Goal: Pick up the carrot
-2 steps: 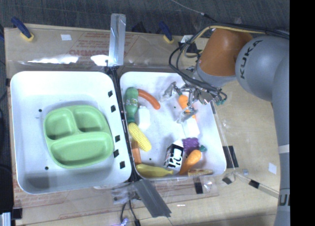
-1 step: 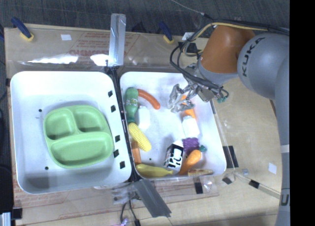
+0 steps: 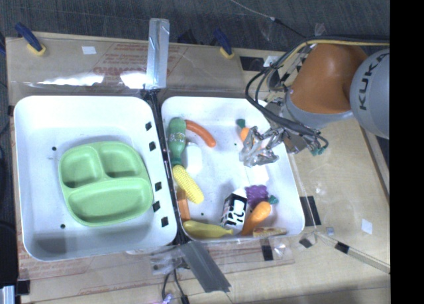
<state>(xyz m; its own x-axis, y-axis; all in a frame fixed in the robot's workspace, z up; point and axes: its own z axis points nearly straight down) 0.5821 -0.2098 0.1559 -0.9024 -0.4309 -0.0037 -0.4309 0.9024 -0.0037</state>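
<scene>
A small orange carrot [image 3: 244, 132] with a green top lies near the back right of the right bin [image 3: 218, 107]. My gripper [image 3: 258, 155] hangs just in front of it and to its right, over the bin floor. It is open, with nothing between its fingers. A second, fatter orange carrot-like piece [image 3: 260, 212] with a green tuft rests at the bin's front right, well apart from the gripper.
The right bin also holds an orange sausage-like piece [image 3: 201, 133], a green cucumber [image 3: 177, 138], a corn cob [image 3: 187, 184], a banana [image 3: 207, 230], a black-and-white can [image 3: 234, 210] and a purple fruit [image 3: 257, 194]. A green divided plate [image 3: 104, 181] sits in the left bin.
</scene>
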